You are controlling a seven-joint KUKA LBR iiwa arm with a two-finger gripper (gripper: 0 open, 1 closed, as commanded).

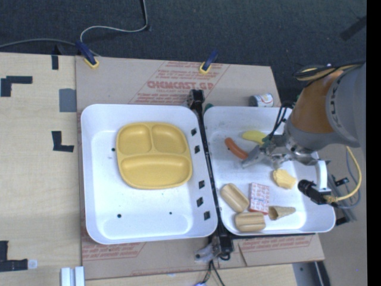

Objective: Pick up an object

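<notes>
While the arm reaches in from the right, its pincer (257, 155) sits low over the right bin (309, 222), with its tips near the bin floor just beside the orange-red sausage-like piece (236, 148) and below the yellow banana-shaped piece (255, 137). From where I stand the metal fingers look slightly spread, with nothing visibly between them, so I would not call anything held. The step in hand seems to be the approach to a grasp, with the sausage piece the likeliest target, though the banana piece is also close. Other candidates lie in the same bin: a pale yellow chunk (284, 179), a pink patterned card or wafer (259, 196), two tan bread-like rolls (233, 196) and (250, 221), and a small cone (281, 212). The left bin (98, 159) carries only a yellow divided plate (154, 155), well apart from the pincer. My guess is that the next move calls for centring the fingers across the sausage piece, pressing them together on it, then lifting straight up. The piece is thin and lies flat, so it could slip out or be nudged aside.
</notes>
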